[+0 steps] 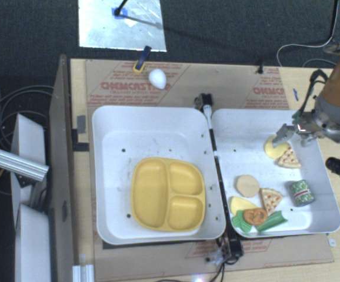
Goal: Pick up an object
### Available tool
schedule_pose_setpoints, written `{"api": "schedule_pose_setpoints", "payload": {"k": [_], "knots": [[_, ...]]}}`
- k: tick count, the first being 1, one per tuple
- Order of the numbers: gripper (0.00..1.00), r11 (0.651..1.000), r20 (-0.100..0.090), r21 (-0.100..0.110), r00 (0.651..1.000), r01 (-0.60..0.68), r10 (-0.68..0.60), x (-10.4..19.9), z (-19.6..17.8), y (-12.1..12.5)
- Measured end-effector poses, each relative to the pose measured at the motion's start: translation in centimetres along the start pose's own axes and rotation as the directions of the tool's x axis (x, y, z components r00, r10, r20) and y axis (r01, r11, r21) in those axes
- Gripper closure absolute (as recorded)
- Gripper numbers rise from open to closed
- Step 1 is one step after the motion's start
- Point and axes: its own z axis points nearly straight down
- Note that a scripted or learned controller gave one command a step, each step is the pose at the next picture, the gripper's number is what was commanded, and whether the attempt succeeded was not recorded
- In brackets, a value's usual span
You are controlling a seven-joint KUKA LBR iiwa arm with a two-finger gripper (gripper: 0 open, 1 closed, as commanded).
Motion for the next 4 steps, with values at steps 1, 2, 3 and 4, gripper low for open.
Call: {"api": "schedule_pose_setpoints", "payload": {"k": [1, 2, 3, 4], "knots": [[0.00, 1.000, 0.004, -0.005, 1.000, 0.000, 0.000, 0.4, 4.9, 0.8], [0.00, 1.000, 0.002, -0.007, 1.000, -0.004, 0.004, -0.1, -3.7, -0.8], [0.00, 1.000, 0.005, -0.008, 1.000, 0.001, -0.001, 1.9, 5.0, -0.6], [0.00, 1.000, 0.002, -0.007, 1.000, -0.004, 0.004, -0.2, -1.2, -1.9]]}}
